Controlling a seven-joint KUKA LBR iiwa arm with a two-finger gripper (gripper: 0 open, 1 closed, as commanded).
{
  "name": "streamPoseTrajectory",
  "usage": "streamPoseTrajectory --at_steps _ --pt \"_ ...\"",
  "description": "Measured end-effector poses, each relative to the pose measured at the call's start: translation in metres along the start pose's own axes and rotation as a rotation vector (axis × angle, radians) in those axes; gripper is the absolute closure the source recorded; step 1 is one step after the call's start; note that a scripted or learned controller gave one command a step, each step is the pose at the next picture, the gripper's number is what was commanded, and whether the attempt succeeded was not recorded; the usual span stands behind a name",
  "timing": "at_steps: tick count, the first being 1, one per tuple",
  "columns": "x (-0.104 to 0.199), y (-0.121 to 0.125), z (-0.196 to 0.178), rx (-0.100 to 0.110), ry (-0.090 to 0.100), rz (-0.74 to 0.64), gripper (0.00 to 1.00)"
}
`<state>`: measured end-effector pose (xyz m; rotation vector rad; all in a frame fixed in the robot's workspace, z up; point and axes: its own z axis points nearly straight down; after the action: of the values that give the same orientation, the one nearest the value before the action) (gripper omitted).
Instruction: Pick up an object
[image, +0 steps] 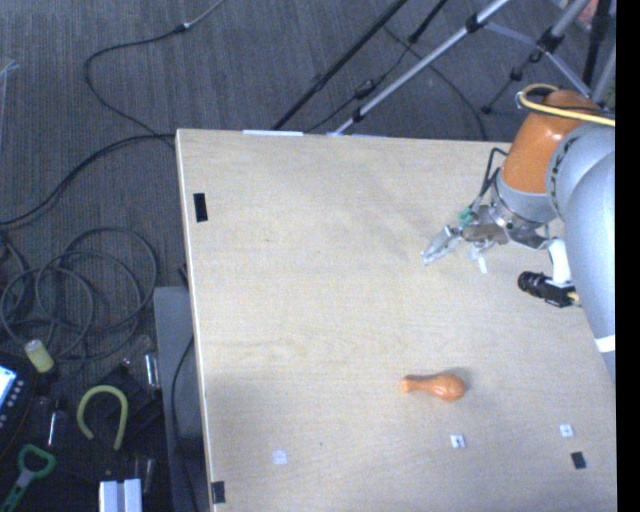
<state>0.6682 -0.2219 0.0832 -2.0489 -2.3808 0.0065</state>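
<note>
We see the gripper (455, 245) with fingers spread wide and empty at the worktop's (300, 300) far right; the small orange pear-shaped object (436, 386) lies nearer us. We should descend squarely over its bulb.

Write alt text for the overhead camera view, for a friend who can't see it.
A grey robot arm with an orange band reaches in from the right, its gripper above a pale wooden bench with nothing visibly in it. A small orange pear-shaped object lies on the bench nearer the camera, well apart from the gripper. Cables trail on the carpet at left.
</note>
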Motion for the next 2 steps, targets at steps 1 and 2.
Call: streamPoseTrajectory --at_steps 1,2 --pt "0.034 0.005 -0.001 -0.001 0.0 -0.103 0.0" --pt "0.065 0.01 -0.001 -0.003 0.0 -0.309 0.0"
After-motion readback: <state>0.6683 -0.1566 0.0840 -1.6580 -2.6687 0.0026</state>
